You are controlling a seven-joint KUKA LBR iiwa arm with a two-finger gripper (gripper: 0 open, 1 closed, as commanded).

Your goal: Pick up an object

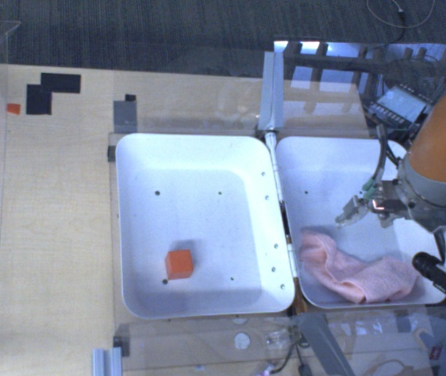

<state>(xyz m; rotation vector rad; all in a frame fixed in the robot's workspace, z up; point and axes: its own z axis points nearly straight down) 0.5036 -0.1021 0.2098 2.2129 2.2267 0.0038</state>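
Pink cloth (pixel 356 272) bunched along right bin's (pixel 324 159) near wall. Gripper (pixel 356 210) just above it; grip state cannot be told. Best descend squarely onto the thickest fold.

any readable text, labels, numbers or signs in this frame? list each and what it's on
None readable.
Black L-shaped patch on the bench: plain marker, no lettering.
Small orange square beside it: plain.
Device with a bluish screen behind the right bin: content too blurred to read.
Orange block in the left bin and pink cloth in the right bin: no print visible.
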